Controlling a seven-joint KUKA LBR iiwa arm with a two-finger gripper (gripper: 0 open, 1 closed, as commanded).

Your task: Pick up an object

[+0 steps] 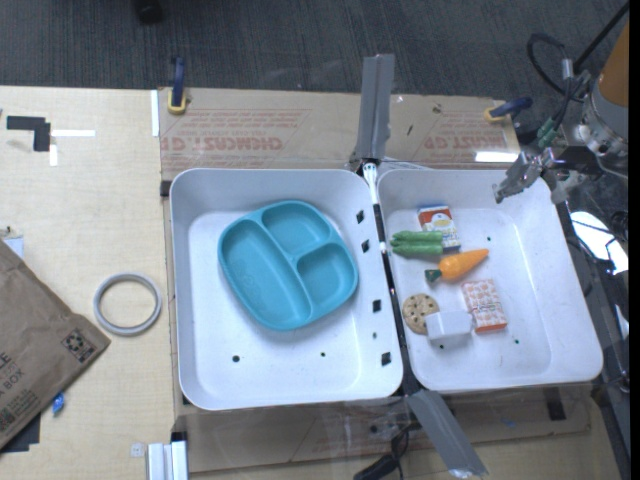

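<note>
Dark grey carpet floor (pixel 300 18) along the top. Light wood bench (pixel 80 218) at left, with a roll of tape (pixel 128 302) near a brown cardboard box (pixel 35 348) at lower left. Black tape mark (pixel 30 128) top left. Printed cardboard sheet (pixel 270 133) behind the bins, held by blue clamps (pixel 178 86). Even overhead light.

Arm's in from the right, wrist high at the far right corner of the right bin, gripper (pixel 520 176) hanging above that corner's rim, carrying nothing visible.
</note>
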